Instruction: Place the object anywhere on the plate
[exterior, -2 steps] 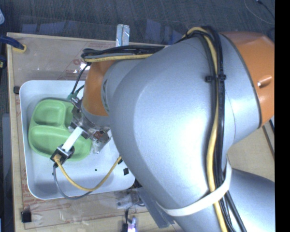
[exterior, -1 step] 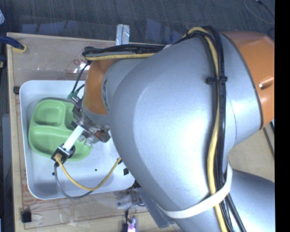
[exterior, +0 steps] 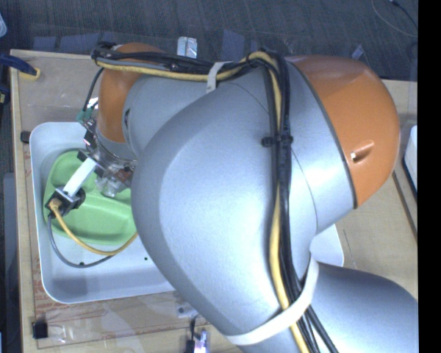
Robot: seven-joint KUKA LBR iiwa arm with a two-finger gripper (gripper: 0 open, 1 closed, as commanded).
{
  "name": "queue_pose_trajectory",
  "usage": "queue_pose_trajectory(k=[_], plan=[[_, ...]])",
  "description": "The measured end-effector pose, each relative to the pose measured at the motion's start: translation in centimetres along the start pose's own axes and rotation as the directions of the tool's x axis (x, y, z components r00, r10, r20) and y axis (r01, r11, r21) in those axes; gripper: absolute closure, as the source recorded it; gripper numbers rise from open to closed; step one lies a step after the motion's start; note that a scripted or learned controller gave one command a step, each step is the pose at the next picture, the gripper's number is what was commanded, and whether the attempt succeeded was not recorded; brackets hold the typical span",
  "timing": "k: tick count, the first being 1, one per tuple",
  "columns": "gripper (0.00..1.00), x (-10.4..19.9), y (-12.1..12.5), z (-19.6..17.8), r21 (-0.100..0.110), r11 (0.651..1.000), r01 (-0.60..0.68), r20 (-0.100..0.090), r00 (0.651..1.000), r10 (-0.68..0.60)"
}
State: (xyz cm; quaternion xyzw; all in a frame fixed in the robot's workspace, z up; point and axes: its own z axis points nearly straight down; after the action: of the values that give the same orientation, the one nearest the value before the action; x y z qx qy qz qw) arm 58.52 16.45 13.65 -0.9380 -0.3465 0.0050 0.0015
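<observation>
Grey arm (exterior: 228, 197) arches over, pincer (exterior: 112, 179) pointing down.

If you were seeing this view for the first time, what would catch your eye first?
The grey arm with its orange bands spreads across most of the view. Under its wrist, a green plate lies in the white bin at the view's left, the gripper above it.

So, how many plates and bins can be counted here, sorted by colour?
Green plate: 1
White bins: 2, the left bin and the right bin, which is mostly behind the arm
Total: 3
</observation>
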Motion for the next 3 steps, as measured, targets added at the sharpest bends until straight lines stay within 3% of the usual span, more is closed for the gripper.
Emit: queue_pose_trajectory(k=[1, 2, 3], plan=[[0.0, 0.0, 0.0, 0.0, 0.001, 1.0, 0.001, 0.001, 1.0, -0.001], [0.0, 2.7, 4.9, 1.2, -0.002, 0.979, -0.203, -0.003, 0.979, 0.203], [0.0, -0.5, -3.3, -6.1, -0.002, 0.878, -0.479, -0.004, 0.878, 0.479]])
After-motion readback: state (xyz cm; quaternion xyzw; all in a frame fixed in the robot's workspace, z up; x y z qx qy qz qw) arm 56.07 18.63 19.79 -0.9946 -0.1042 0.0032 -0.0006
